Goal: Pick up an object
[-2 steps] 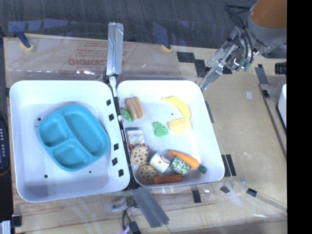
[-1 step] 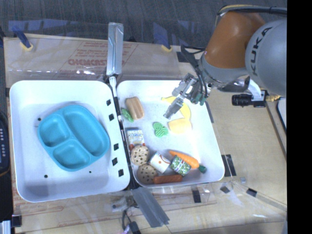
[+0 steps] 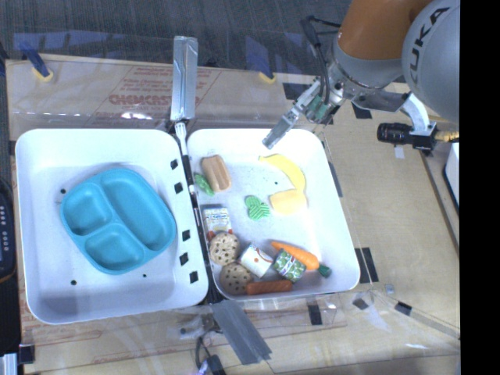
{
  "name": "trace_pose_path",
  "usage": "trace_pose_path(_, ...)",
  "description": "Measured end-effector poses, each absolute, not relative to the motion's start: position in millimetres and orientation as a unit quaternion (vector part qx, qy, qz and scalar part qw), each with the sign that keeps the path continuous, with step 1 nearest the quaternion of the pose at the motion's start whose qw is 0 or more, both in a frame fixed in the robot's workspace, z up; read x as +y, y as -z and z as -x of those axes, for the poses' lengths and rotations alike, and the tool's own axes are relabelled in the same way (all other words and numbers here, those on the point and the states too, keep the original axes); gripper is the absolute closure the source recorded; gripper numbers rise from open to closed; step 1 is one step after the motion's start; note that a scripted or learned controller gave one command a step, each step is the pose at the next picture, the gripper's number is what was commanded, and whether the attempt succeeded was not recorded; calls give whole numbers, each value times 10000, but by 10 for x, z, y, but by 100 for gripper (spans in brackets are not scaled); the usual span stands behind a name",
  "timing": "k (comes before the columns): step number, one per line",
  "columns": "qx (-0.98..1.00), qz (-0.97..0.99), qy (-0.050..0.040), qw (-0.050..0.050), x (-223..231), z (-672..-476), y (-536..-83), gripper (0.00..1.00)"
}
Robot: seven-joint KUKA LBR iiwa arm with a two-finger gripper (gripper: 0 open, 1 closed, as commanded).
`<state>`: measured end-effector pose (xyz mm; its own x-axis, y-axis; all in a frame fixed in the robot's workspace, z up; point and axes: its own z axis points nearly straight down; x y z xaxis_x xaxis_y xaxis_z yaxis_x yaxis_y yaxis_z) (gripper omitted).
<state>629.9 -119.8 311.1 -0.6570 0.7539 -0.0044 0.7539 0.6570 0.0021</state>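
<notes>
The gripper (image 3: 275,137), its grasp not discernible and nothing seen between its tips, is being poised at the right bin's (image 3: 337,233) far rim, just beside the yellow banana (image 3: 287,170), seemingly the likeliest object for picking.
</notes>
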Motion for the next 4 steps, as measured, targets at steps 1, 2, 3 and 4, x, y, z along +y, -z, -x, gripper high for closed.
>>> trace_pose_path(1,9401,-3409,11,-62,-1469,-6370,-1293,0)
trace_pose_path(2,9152,-4030,3,-19,-1126,-6405,-911,0)
trace_pose_path(3,8134,-5817,14,-32,-1097,-6274,-908,0)
trace_pose_path(4,7940,-6079,14,-10,-1352,-5621,-917,0)
